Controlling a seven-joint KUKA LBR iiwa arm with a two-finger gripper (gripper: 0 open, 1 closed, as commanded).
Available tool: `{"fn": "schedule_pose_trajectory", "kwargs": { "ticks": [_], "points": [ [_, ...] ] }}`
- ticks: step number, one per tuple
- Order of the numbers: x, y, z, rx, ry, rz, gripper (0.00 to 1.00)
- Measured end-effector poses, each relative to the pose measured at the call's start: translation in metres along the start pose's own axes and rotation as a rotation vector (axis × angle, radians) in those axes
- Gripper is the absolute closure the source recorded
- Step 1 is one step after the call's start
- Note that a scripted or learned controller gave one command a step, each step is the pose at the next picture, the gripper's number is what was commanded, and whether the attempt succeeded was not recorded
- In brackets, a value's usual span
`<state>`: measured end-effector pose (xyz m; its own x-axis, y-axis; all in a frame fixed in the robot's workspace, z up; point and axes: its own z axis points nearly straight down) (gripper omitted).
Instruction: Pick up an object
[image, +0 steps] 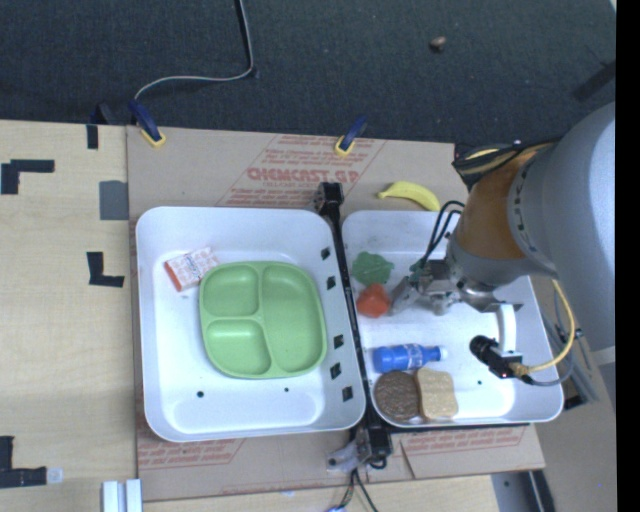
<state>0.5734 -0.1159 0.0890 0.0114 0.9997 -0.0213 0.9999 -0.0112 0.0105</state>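
From the fixed overhead camera, red block letters printed on the brown cardboard sheet (290, 170) under the bins read "CHEMCAST GP" — the smaller lines below them are too small to make out. A small packet (189, 268) with red-and-white print lies in the left bin (160, 400); its wording is unreadable. Beside the packet, taking up most of that bin, sits a smooth, pale green plastic plate (263, 318), rounded at the corners and divided into three compartments.

The right bin (540, 400) is shallow, white and glossy like its neighbour. Taking the blue bottle (405, 356) as landmark — a small cylinder lying on its side, white cap pointing away from the left bin — a dark brown round cookie-like disc (397, 394) and a tan, rough, rectangular piece (437, 393) lie just below it, side by side and touching. Above the bottle sits a small red-orange rounded object (372, 301), and above that a crinkled green, leafy-looking piece (373, 267). A curved yellow banana (410, 194) rests on the bin's far rim.

The gripper (412, 290) hangs above the bottle, just right of the red-orange object; its metal fingers look slightly apart, with nothing between them.
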Motion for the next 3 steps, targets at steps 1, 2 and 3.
{"fn": "schedule_pose_trajectory", "kwargs": {
  "ticks": [1, 2, 3],
  "points": [
    [0.042, 0.031, -0.097, 0.009, 0.02, -0.012, 0.0],
    [0.022, 0.015, -0.002, 0.012, 0.021, -0.012, 0.0],
    [-0.001, -0.015, 0.002, 0.005, 0.02, -0.012, 0.0]
  ]
}}
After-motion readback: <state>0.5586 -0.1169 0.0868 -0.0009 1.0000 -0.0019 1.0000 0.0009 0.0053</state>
